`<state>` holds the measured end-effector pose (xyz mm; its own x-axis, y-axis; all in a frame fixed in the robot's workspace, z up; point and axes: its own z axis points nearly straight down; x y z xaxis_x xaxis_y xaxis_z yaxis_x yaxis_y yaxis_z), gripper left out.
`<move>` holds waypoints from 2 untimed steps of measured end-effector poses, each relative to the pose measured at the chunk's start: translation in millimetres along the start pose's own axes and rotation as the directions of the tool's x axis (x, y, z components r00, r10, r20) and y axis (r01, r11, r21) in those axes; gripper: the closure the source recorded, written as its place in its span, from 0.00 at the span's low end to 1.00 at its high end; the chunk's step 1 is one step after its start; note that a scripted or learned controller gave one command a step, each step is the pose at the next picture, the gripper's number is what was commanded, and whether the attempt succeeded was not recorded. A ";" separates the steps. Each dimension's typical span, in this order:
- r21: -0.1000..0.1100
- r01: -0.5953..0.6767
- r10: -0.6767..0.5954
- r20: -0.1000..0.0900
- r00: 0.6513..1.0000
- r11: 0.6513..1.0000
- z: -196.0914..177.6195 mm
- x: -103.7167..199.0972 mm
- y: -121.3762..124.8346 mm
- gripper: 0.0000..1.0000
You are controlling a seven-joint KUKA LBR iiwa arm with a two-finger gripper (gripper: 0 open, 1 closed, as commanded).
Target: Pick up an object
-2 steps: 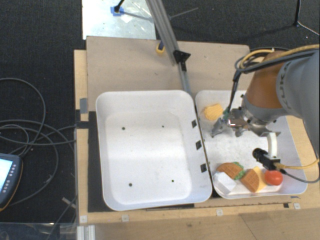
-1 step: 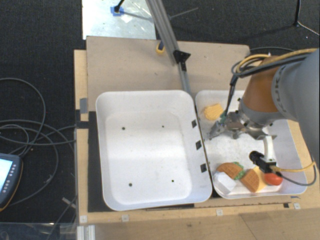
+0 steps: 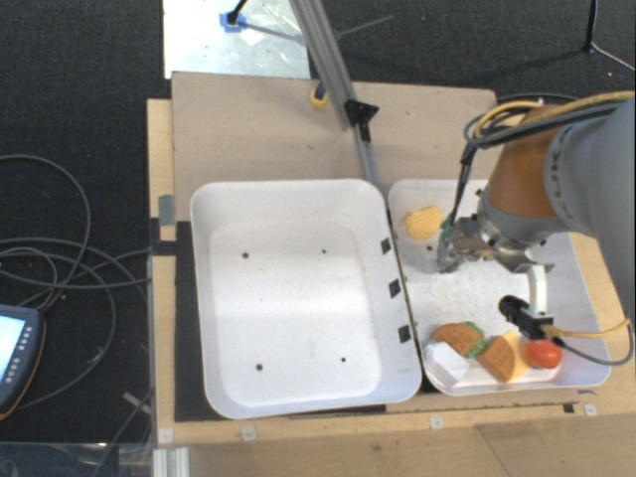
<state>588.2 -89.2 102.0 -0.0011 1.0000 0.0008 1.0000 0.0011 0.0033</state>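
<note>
Taking the right-hand shallow white bin (image 3: 586, 296) as landmark: along its near edge lie a white block (image 3: 446, 363), a round brown bun-like piece (image 3: 458, 338), an orange wedge (image 3: 502, 356) and a small red ball (image 3: 543, 353), crowded together. A yellow lump (image 3: 423, 223) sits alone at the bin's far corner. The tool (image 3: 449, 256) hangs just short of that lump; whether it is open or closed cannot be told. The isolated lump looks the safer pick, approached straight down. No legible writing appears anywhere.
</note>
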 end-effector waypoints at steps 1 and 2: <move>-0.004 0.002 -0.002 0.002 1.000 1.000 -63.9 -4.2 2.8 1.00; -0.005 0.004 -0.004 0.002 1.000 1.000 -126.3 -2.7 -1.1 1.00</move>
<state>586.7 -91.9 228.3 -0.0053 1.0000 -0.0011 1.0000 0.0053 0.0081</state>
